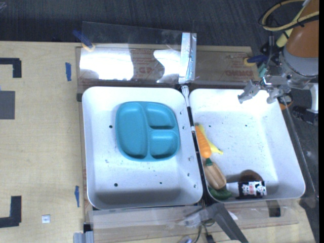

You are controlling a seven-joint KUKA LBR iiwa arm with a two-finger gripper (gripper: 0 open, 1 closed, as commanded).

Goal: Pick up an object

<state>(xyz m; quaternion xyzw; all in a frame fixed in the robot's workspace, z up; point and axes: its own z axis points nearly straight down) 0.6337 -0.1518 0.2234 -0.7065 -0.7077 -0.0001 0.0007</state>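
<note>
Nothing of the pick has been carried out yet, to judge by how things lie: the grey two-finger gripper (259, 91) hangs over the far right corner of the shallow white right-hand bin (253, 135), its two metal fingers (246, 93) spread apart with nothing between them, so it is open and holds no object. Every candidate object rests in that same bin, well apart from the gripper, gathered along the bin's left wall and near edge. An orange carrot-shaped toy (203, 142) lies lengthwise against the left wall, with a small yellow piece (214, 149) just beside it toward the bin's middle. Below the carrot, nearer the bin's front left corner, sits a tan wooden peg-like piece (214, 173) with something green (219, 192) touching its lower end. Along the bin's near edge lies a dark little bottle with a white label (251, 188), tipped on its side. Left of the right-hand bin, touching it along the shared rim, the other white bin (96, 151) bears a blue plastic compartment tray (147, 130) that plays no obvious part in the pick. What remains is all of the task: choosing one item, travelling across the bin from its far right corner toward its left wall or near edge, descending, closing on the item and lifting it.
</note>
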